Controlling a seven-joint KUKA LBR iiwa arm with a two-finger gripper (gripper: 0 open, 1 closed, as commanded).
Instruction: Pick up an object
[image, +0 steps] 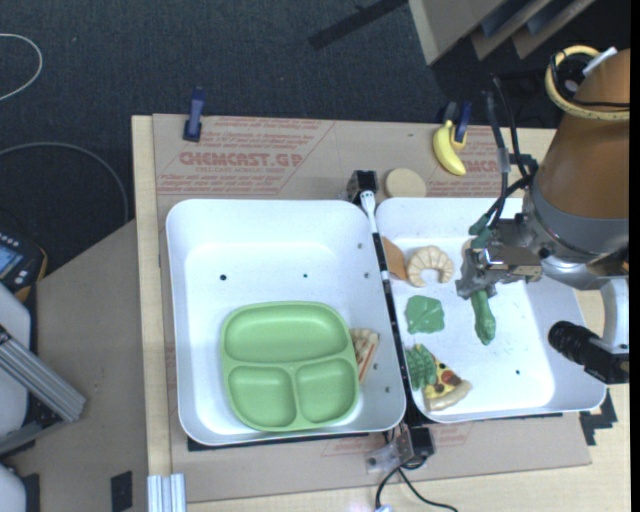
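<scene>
Nearest, at the right bin's (560, 400) front edge, lie a pizza slice (445, 388) and a broccoli piece (420, 362); behind them a green leaf (425, 314), then a croissant (432, 264). Mid-bin, the pincer (482, 285) sits over a long green vegetable (484, 316), touching its upper end; whether the jaws have closed cannot be told. Judged step: grasping. Next: confirm grip, lift straight.
</scene>
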